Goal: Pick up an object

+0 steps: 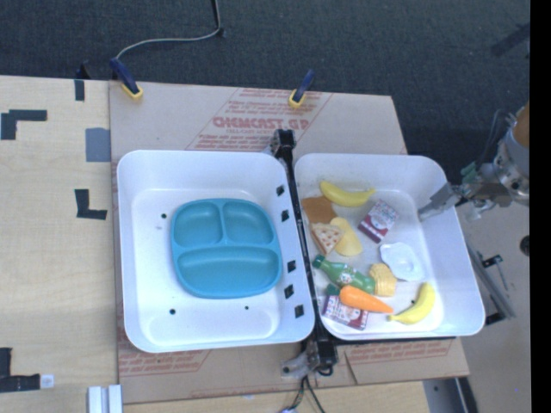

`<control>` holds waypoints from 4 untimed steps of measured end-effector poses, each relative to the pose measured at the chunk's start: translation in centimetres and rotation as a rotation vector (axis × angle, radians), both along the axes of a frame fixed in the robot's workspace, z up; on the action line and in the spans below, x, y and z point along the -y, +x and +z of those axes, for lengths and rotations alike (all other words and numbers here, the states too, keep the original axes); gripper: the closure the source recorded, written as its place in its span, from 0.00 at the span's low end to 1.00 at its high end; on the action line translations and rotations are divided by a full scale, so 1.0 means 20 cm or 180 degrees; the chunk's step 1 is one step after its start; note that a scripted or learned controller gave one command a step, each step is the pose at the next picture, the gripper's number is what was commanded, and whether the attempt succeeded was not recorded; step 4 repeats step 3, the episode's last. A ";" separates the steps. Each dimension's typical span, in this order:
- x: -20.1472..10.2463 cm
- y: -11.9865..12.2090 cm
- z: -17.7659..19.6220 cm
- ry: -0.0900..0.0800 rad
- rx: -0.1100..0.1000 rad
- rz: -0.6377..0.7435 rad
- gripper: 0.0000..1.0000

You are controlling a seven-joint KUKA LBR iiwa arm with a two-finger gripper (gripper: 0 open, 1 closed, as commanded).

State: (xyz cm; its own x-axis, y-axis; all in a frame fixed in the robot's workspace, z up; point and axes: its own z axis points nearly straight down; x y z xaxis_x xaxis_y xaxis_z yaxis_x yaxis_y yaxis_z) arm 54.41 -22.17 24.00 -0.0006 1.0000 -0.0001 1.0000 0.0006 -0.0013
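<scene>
The arm reaches in from the right, and its tool [441, 200] hangs at the right rim of the right bin [448, 256], just over the white wall. A grey finger slants down toward the bin floor; how wide the tool stands cannot be told from this angle, and nothing is seen in its grip. This looks like the approach step: the tool is at the bin's edge and no object has been lifted.

The things to choose from all lie in the right bin. A banana [346, 194] lies near the far wall, with a small red and white packet [379, 220] just beside it. A white lid-like piece [400, 259] rests closest to the tool. Toward the near wall a carrot [365, 299], a green bottle [343, 274] and a second banana [416, 306] crowd together, some touching. The left bin [138, 256] holds a blue divided plate [227, 247] on the worktop's other side.

The next move likely calls for carrying the tool inward over one object, probably the packet or the white piece, then descending straight. The crowded cluster looks harder to grasp cleanly.
</scene>
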 end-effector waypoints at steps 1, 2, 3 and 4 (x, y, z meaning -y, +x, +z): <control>-0.29 0.13 -0.76 -0.0006 0.0028 0.0003 0.00; -0.46 0.44 -0.77 -0.0004 0.0020 0.0007 0.00; -0.45 0.43 -0.72 -0.0008 0.0005 0.0007 1.00; -0.45 0.43 -0.72 -0.0008 0.0005 0.0007 1.00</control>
